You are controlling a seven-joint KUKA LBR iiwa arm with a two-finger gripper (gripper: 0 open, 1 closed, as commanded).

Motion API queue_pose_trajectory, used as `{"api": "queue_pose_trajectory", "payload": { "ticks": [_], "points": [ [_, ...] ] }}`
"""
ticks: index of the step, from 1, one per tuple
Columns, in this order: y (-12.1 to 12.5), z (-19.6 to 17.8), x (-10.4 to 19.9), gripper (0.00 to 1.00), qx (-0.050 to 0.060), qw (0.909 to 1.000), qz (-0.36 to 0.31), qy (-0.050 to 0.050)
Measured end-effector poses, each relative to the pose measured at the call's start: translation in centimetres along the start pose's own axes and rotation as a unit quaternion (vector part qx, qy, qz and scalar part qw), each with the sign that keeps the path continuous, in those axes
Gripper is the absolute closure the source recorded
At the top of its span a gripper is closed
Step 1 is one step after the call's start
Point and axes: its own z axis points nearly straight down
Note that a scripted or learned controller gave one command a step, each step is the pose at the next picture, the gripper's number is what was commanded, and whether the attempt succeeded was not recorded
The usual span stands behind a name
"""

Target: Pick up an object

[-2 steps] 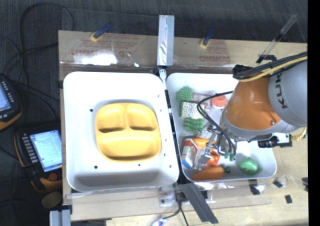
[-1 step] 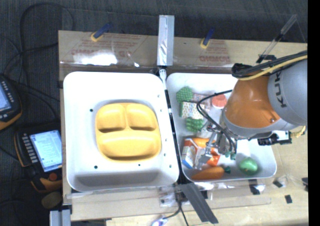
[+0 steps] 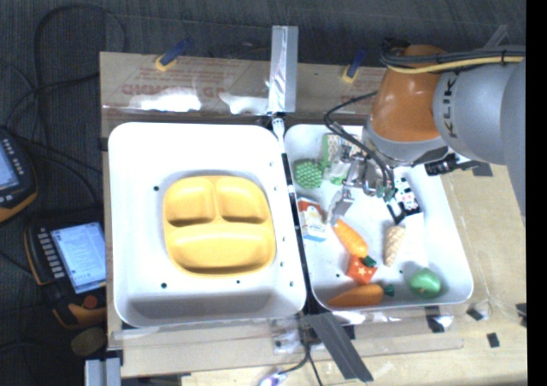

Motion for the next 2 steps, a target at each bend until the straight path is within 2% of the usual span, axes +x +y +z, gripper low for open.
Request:
{"api": "queue_pose_trajectory", "payload": {
  "ticks": [1, 2],
  "points": [
    [-4.3, 0.9, 4.6, 0.00, -0.002, 0.9989, 0.046, -0.006],
    [-4.2, -0.1, 4.5, 1.00, -0.002, 0.9989, 0.045, -0.008]
  ]
}}
